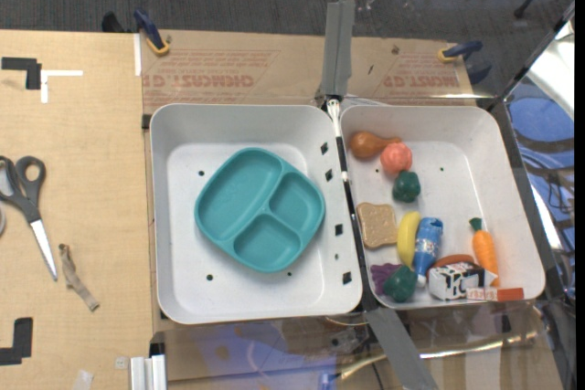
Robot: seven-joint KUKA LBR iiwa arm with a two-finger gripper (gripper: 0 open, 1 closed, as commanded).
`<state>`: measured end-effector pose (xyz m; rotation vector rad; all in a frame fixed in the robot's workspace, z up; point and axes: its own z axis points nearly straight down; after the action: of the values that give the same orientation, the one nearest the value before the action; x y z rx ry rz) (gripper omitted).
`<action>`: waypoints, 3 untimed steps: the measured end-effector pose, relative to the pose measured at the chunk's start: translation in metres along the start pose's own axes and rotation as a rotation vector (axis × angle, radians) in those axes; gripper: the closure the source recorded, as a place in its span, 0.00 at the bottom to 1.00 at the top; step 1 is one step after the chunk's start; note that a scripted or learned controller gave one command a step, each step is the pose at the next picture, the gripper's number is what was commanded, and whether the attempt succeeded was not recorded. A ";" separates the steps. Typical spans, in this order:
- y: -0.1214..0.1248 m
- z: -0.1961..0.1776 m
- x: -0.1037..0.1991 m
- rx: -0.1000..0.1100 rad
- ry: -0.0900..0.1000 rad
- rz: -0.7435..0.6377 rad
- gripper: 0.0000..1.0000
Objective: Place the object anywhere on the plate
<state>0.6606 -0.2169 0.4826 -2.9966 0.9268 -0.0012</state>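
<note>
A pair of scissors (27,201) lies on the cardboard bench (73,132) at the 9 o'clock edge of the view, with a small strip of tape (79,278) just below it.

Next comes the left bin (169,288), and the teal plate (260,210) with three compartments rests in its middle, tilted a little; nothing lies on the plate.

The right bin (475,128) touches the left one and holds all the toys. At its 11 o'clock sit a brown pear (367,143), a pink ball (397,157) and a dark green piece (407,187). Lower, a slice of bread (377,225), a banana (408,237) and a blue bottle (427,244) lie close together. At 6 o'clock are purple grapes (384,273), another green piece (400,286) and a white and red box (462,280). A carrot (483,247) lies at 4 o'clock.

I cannot tell the state of the pincer.
</note>
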 end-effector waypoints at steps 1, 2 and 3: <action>0.002 -0.008 0.001 0.001 0.001 -0.341 0.00; 0.001 -0.009 0.001 0.003 0.002 -0.404 0.00; -0.002 -0.017 0.001 0.013 0.006 -0.405 1.00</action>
<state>0.6626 -0.2162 0.5001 -3.1116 0.3045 -0.0167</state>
